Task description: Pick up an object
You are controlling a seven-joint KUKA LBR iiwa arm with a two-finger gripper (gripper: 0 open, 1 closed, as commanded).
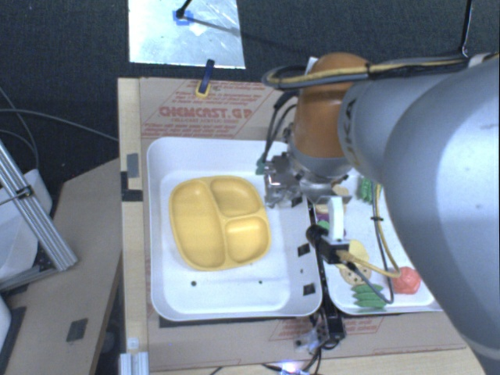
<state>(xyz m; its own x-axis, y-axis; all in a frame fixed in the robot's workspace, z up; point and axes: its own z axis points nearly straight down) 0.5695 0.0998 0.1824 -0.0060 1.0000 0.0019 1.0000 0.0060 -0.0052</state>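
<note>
A yellow plate with three compartments lies in the left bin. My gripper hangs over the right side of that bin, just past the plate's upper right rim; nothing can be seen between its fingers. The arm covers much of the right bin. Along that bin's front lie a red piece, a green pod-shaped piece and a small yellow piece. Another green bit peeks out beside the wrist.
Both bins rest on a cardboard sheet with red lettering. A small blue and yellow item lies on its far edge, with a shiny foil sheet behind it. An aluminium frame stands at the left.
</note>
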